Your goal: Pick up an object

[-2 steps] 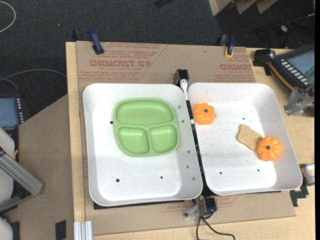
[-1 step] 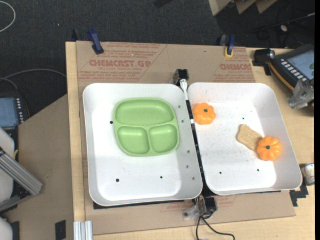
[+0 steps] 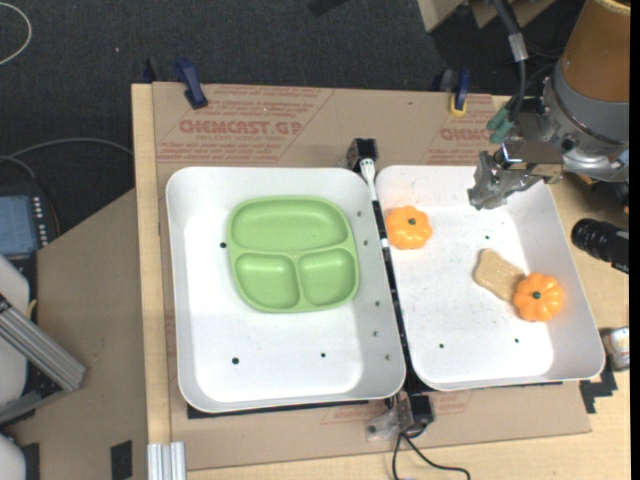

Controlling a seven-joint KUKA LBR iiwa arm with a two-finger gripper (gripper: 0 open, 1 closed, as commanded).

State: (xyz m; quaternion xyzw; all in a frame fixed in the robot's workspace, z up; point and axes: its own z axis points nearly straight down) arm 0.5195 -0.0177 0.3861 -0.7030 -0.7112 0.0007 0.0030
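Hand (image 3: 487, 196) hovers above right bin (image 3: 450, 358), holding nothing

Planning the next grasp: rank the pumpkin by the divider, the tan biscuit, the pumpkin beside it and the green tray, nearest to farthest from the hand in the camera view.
From the hand, over the right bin's back edge:
1. Pumpkin by the divider, to the hand's left in the view.
2. Tan biscuit, mid-right bin; too close to rank firmly against 1.
3. Pumpkin beside the biscuit, near the right wall.
4. Green tray, left bin.

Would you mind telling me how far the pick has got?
Nothing is lifted yet. The gripper hangs over the right bin's back edge. Both toy pumpkins and the tan biscuit-like piece lie on the bin floor. Descent, grasp and lift remain.
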